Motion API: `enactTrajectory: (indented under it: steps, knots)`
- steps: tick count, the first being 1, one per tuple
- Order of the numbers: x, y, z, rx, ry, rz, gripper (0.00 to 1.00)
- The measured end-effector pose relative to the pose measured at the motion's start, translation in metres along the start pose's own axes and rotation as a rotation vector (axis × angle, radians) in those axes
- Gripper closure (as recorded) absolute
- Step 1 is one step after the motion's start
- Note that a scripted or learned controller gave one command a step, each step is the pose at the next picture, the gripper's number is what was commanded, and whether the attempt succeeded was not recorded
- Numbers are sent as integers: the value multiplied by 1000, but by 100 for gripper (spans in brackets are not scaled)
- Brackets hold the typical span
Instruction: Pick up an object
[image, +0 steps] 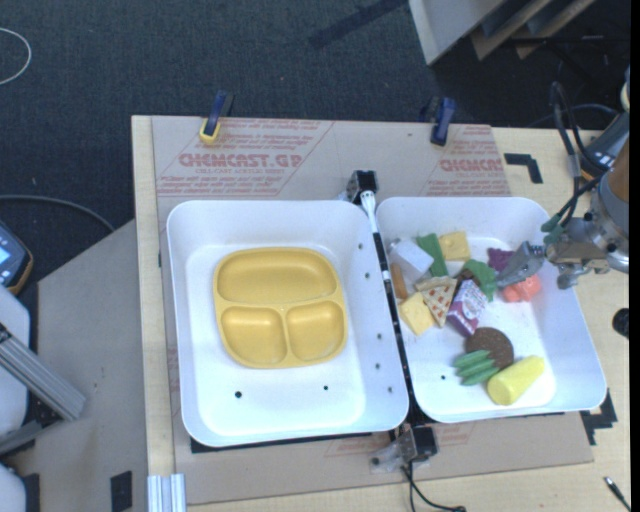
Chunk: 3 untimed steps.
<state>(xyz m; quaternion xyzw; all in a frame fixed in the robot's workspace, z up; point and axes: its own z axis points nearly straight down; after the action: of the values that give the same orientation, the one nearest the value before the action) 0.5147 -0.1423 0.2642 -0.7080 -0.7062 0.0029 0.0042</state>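
The brown sheet (330, 160) that covers the counter (620, 400) carries red printed writing. It reads "CHEMCAST GP" at the top left, and the same word starts again at the top right, partly cut by the right bin (575, 340). Smaller red lines stand under it, too fine to read.

The left bin (190, 300) holds one yellow tray with three compartments (279, 307). The right bin holds a heap of toy food: a yellow cube (454, 245), a green piece (433, 250), a white piece (411, 258), a yellow wedge (416, 313), a cracker-like triangle (437, 293), a purple packet (467, 306), a brown round cookie (489, 346), a green pod (476, 368) and a yellow corn-shaped piece (515, 380). An orange piece (520, 290) lies at the right side of the heap.

The pincer (528, 262) hangs over the right part of this bin, just above the orange piece and beside a purple-grey piece (503, 260). The toys crowd close around it. I cannot tell how far it is open, or if it has anything.

Two clamps, one yellow (212, 122) and one blue (440, 120), grip the far edge of the sheet.
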Motion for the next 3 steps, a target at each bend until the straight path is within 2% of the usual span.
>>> enactTrajectory:
  steps: [1,3]
  knots:
    - [0,2,-5,-11,-2,-3,0]
    - [-3,-2,82,-3,1,-2,0]
